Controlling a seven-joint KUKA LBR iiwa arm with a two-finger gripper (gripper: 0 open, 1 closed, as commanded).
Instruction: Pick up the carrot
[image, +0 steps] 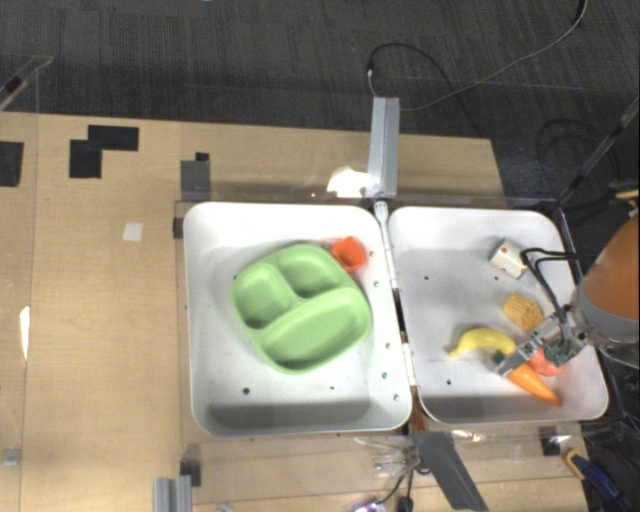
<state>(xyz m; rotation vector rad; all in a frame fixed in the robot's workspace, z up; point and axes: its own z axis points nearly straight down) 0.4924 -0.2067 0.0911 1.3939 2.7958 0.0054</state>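
Grey arm links with an orange band (612, 272) above the wrist reach in from the right edge, bending down over the right-hand shallow white bin (450, 300). The claw (548, 345) hangs low near that bin's lower right corner, just above the thick end of the orange tapered carrot (531, 381). Its fingers are too small and cluttered to read, so I cannot tell whether the claw is spread or pressed together, nor whether it touches the carrot. A pinkish-red small item (549, 363) sits right beside the carrot under the claw.

The carrot lies on the bin floor near the front wall, pointing toward the right corner. Just to its left lies a yellow curved banana (481, 343), with a dark small piece (503, 358) between the two. Behind them rests a tan waffle-patterned cracker (521, 309), and farther back a small white block (507, 259).

The left-hand shallow white bin (215, 300) holds a green plastic divided plate (300, 305), tilted at a slant, with a small orange-red object (349, 251) touching its upper right rim.

Both bins sit side by side on a pale wooden desk (90, 330), which carries black square marks (100, 148) at its upper left. A grey metal post (385, 142) rises behind the seam between the bins. Dark carpet (200, 50) lies beyond, crossed by a black cable (470, 85).
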